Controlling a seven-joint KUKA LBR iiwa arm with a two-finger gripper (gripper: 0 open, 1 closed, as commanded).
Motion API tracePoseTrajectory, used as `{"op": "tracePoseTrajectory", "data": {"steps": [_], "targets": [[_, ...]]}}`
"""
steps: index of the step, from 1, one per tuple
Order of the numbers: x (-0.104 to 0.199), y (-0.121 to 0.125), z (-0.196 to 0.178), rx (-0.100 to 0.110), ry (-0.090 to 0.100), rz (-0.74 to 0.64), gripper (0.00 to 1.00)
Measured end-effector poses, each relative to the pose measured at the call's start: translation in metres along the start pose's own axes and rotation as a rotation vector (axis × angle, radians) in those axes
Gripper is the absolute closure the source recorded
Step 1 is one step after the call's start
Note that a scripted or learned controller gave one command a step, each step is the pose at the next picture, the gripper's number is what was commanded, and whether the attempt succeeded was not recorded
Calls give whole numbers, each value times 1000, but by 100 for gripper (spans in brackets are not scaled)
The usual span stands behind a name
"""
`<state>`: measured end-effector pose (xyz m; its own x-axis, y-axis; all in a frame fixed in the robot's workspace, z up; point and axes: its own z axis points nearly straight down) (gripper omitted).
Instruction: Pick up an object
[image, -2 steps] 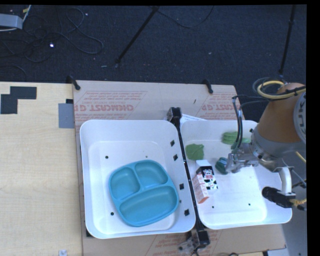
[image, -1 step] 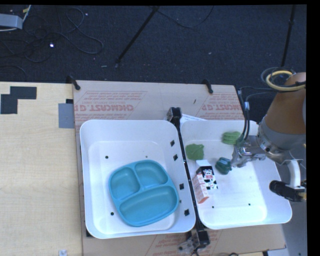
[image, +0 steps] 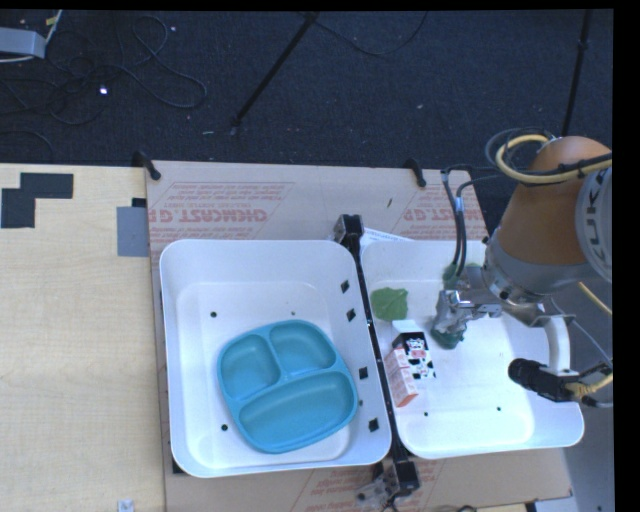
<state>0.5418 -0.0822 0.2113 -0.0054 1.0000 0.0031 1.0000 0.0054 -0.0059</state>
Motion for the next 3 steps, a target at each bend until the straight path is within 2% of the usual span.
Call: {"op": "tracePoseTrajectory", "data": {"steps": [1, 3], "targets": [[53, -2, -11, 0, -1, -1, 100], [158, -14, 4, 4, -2, 0, 100]]}}
